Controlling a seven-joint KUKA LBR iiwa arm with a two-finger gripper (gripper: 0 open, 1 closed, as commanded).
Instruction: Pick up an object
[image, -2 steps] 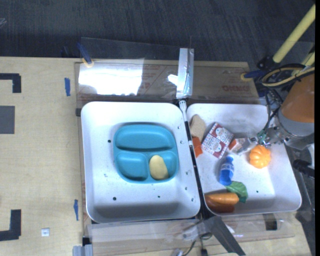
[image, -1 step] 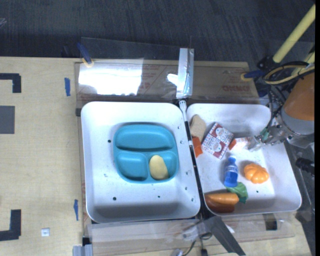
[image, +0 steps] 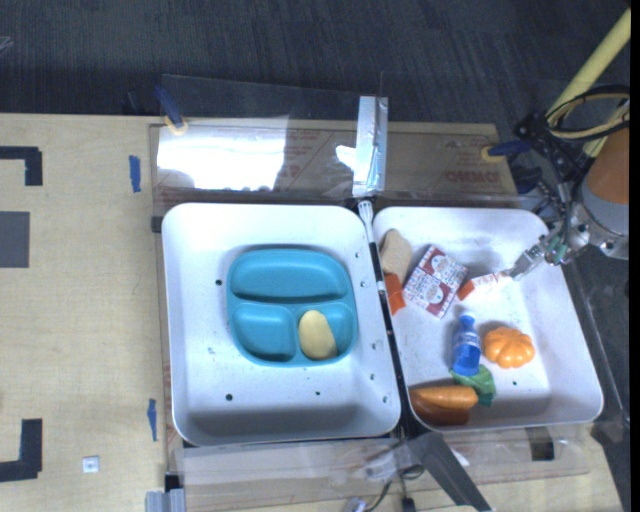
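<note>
Grey two-finger gripper (image: 543, 252) (jaw state impossible to tell) hovers at the right white bin's (image: 585, 385) far edge, red-and-white packet (image: 434, 281) lying leftward

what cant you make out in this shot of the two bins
- End effector, camera view: small and blurred at the right bin's upper right; finger state unreadable.
- Green item: mostly covered by the blue bottle; identity unclear.
- Red-and-white packet: print too small to read.
- Arm: cut off by the right edge.
</note>
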